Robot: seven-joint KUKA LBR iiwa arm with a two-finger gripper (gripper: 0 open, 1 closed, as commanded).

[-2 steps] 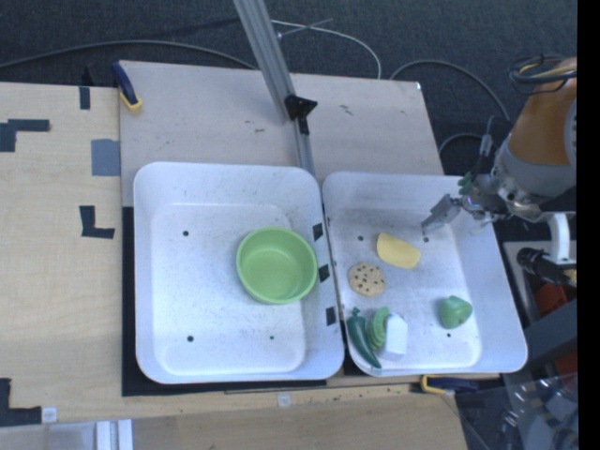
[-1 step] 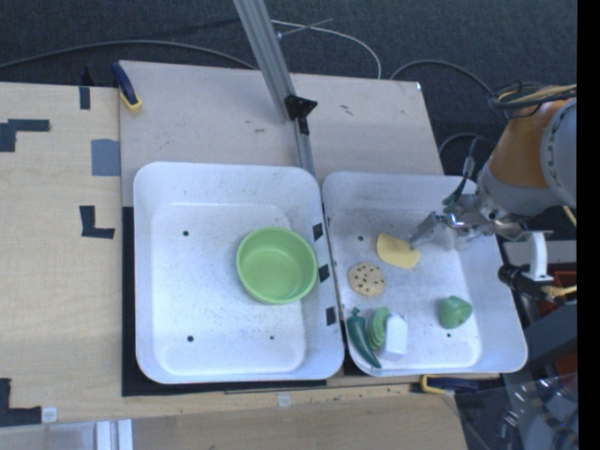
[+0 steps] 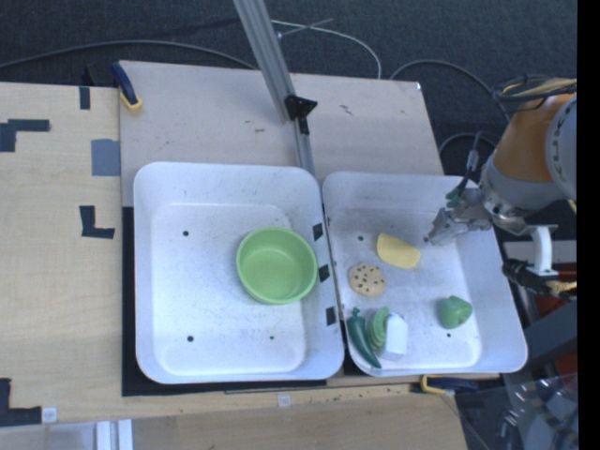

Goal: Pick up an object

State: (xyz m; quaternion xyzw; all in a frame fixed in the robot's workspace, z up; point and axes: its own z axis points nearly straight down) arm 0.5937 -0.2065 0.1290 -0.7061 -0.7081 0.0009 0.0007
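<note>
**Two white bins, five small things in the right one**

Nearest the camera, at the right bin's (image 3: 487, 345) near-left corner, lies a green leafy toy vegetable (image 3: 367, 331) with a small white block (image 3: 396, 335) touching its right side. Toward the same bin's near-right corner sits a green rounded piece (image 3: 454, 311), well apart from the others. Further in, near the left wall, a round tan cookie with dark specks (image 3: 367, 278) lies flat, and just beyond it, toward the middle of the bin, rests a yellow wedge-shaped piece (image 3: 398, 250).

Beside it, the left bin (image 3: 169, 251) holds one thing, a green bowl (image 3: 277, 265), upright, close to its right wall and roughly midway along it.

Over the far-right part of the right bin the arm's jaws (image 3: 441, 230) point down and left, their tips just beside the yellow wedge's right end; nothing shows between them, and whether they are parted or closed cannot be told.

Beyond the bins, on the far left corner of the surface (image 3: 206, 111), lies a blue-and-yellow clamp (image 3: 126, 86).
</note>
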